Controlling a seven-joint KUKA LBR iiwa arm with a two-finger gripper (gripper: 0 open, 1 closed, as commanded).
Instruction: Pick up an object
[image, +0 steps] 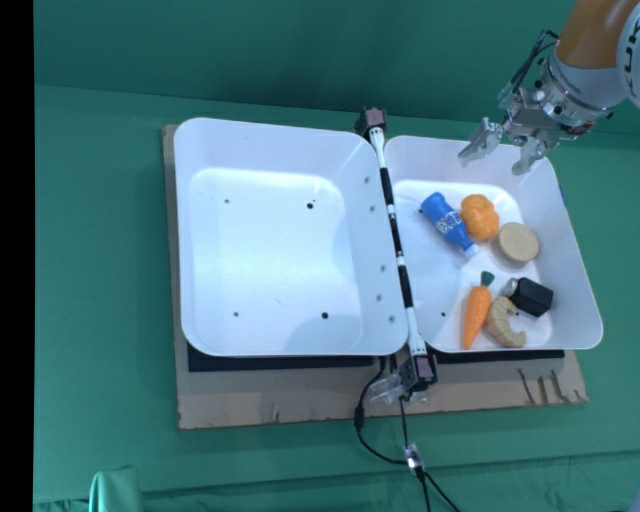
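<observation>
Green bench carries two bins; my gripper (505, 148) hangs spread and empty at twelve o'clock of the right bin (580, 300). I should descend straight over the bottle (447, 223), at six o'clock from me.

No legible text, labels, brands or numbers on any surface.
</observation>
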